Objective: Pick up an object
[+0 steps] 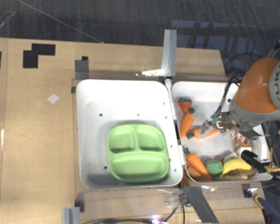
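The gripper (213, 125) hangs low inside the right bin (203, 93), its fingers seemingly pinching a small carrot (206, 134); whether it holds firm, I cannot tell. The lift remains undone, 1 carrot (186, 123) lying just beside.

Arm (270, 85), entering at the right edge of the frame: we record a rounded grey casing with a broad, glossy orange band (254, 90) above the wrist. Part of a dark letter marking shows on the grey shell at the far right. Below the band we note a grey wrist section. A thin black cable (225, 97) loops along the band's left side. At center right, the gripper (214, 123) appears as small metallic and dark parts with green flecks.
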Motion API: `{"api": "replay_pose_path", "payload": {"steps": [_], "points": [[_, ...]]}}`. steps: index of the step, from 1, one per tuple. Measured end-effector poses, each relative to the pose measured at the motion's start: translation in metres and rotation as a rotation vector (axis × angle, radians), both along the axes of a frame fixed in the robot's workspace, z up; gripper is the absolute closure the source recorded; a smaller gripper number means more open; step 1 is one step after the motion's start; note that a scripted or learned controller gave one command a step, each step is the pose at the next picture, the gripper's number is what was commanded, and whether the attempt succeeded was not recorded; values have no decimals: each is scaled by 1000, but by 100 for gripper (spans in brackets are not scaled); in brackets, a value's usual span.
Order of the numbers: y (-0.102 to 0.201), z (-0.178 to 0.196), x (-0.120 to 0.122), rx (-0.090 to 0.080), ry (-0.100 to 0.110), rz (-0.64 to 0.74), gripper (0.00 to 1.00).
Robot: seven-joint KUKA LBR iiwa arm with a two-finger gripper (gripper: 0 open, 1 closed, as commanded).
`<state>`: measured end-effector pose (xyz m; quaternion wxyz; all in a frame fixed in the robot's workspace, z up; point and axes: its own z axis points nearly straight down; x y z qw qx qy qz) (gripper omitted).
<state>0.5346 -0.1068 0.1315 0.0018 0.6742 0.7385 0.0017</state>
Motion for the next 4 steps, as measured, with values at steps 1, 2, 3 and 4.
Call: {"api": "replay_pose_path", "payload": {"steps": [1,2,3,4], "points": [[17,-37,-38,-1,-5,3,0],[-20,-40,13,-1,-15,14,0],[-18,-27,16,3,-20,17,100],[37,54,38,1,0,-73,100]]}}
